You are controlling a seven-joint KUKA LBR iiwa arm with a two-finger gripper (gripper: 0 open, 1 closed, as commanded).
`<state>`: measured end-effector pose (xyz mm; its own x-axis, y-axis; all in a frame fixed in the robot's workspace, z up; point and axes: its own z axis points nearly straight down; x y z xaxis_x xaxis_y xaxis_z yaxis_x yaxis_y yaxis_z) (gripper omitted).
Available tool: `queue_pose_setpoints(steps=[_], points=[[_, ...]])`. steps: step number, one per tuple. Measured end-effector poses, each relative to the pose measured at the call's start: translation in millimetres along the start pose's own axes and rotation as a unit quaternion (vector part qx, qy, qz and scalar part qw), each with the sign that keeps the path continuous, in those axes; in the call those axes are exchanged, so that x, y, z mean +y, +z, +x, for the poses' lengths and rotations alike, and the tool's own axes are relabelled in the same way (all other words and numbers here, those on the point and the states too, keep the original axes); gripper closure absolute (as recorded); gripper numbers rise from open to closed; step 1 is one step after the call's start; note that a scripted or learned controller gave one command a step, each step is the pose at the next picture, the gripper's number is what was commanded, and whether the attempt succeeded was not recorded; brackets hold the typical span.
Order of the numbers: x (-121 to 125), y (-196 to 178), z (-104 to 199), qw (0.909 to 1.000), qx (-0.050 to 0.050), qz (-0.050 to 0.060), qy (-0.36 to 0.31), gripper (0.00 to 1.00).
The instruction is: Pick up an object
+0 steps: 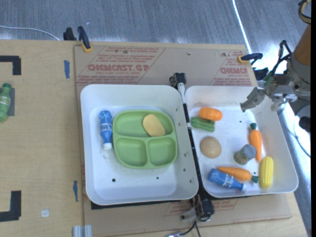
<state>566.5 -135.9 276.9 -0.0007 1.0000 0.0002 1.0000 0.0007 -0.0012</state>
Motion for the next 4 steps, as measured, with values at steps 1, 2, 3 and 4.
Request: queue_pose_setpoints(steps=[1,2,3,4], points=[[-24,160,-49,1.0,0.0,0.001,0.001,0.0],[-20,190,-65,1.0,0.004,0.0,-0.001,0.0],[-20,180,-68,1.0,-0.001,-0.004,0.0,1.0],[-32,109,19,1.0,0.0,-0.001,-0.001,1.0]])
